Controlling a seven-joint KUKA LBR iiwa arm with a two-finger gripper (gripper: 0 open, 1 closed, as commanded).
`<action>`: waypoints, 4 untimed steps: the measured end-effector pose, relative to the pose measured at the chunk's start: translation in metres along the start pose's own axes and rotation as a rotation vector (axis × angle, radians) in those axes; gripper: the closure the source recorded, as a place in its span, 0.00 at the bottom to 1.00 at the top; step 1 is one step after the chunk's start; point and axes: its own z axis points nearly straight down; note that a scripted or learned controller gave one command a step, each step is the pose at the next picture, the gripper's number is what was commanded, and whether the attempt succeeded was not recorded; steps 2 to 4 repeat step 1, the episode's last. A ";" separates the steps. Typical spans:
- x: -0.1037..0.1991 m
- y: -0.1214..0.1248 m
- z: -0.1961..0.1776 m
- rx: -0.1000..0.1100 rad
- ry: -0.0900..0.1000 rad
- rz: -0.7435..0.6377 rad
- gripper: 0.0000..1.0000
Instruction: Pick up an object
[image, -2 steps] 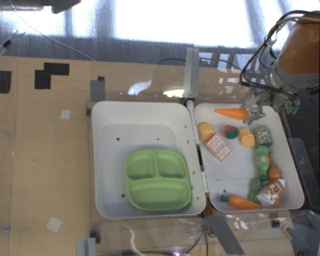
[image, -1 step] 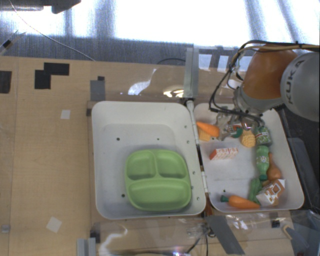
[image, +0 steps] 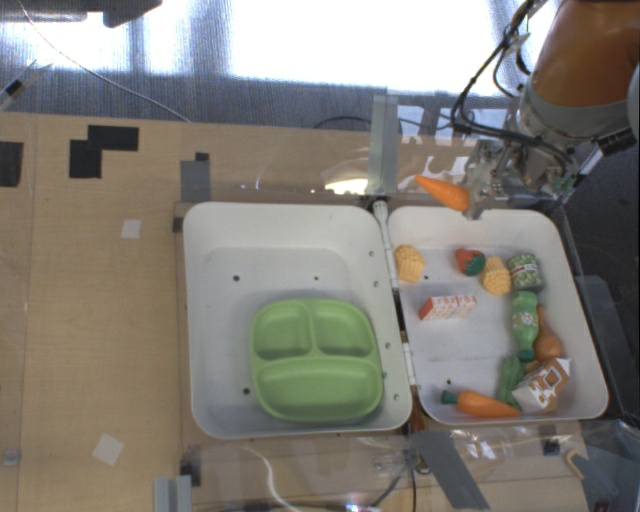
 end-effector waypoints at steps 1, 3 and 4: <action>0.057 0.043 0.031 -0.004 0.018 0.068 1.00; 0.057 0.043 0.031 -0.004 0.018 0.068 1.00; 0.057 0.043 0.031 -0.004 0.018 0.068 1.00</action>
